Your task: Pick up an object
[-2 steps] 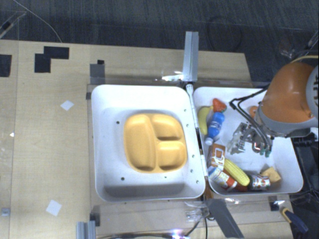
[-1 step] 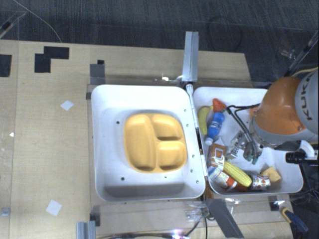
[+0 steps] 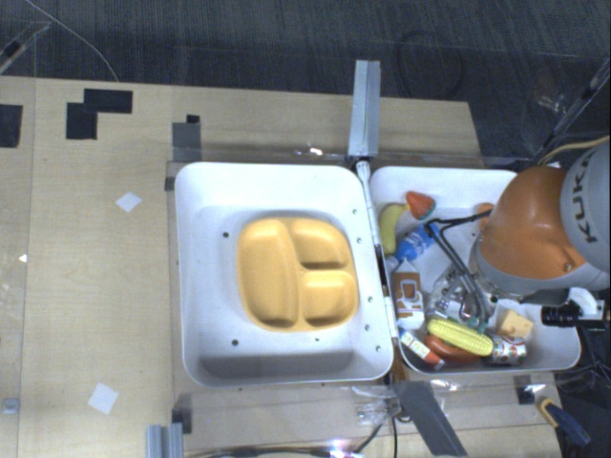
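Observation:
My gripper point(image 3: 459, 299) is low in the right bin point(image 3: 449, 176), under the orange band of the arm point(image 3: 531, 223), among a pile of small objects. Just in front of it lies a yellow corn cob point(image 3: 460, 335) on top of a red item point(image 3: 449, 352). To its left sits a brown packet point(image 3: 408, 294). Further back are a blue bottle point(image 3: 412, 246), a yellow-green fruit point(image 3: 391, 225) and an orange piece point(image 3: 418, 201). A cheese wedge point(image 3: 516, 325) lies to the gripper's right. The arm hides what is directly beneath the wrist.
The left bin point(image 3: 205, 256) holds a yellow divided tray point(image 3: 294, 271) in its middle. A metal post point(image 3: 365, 113) stands behind the wall that the two bins share. Dark cables point(image 3: 453, 227) run from the wrist across the right bin.

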Tool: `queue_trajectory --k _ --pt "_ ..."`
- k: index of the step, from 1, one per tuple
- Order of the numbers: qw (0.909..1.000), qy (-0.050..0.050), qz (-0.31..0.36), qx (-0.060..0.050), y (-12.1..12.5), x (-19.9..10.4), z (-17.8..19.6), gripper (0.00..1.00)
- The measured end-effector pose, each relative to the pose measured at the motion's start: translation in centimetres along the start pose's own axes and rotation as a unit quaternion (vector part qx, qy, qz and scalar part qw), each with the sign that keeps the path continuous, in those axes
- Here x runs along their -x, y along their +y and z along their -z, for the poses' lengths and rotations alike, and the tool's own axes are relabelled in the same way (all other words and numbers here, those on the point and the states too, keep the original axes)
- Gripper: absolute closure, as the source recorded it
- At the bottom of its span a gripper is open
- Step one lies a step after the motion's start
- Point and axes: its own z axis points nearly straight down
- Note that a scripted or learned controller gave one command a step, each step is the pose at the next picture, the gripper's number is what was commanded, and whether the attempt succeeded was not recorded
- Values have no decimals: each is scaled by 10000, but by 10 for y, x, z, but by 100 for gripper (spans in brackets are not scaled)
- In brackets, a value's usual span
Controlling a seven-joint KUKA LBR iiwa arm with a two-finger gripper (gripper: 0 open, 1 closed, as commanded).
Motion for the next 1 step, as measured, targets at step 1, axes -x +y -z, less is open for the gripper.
queue_trajectory --k 1 --pt "10000 -14 -67 4 0 -1 0 0"
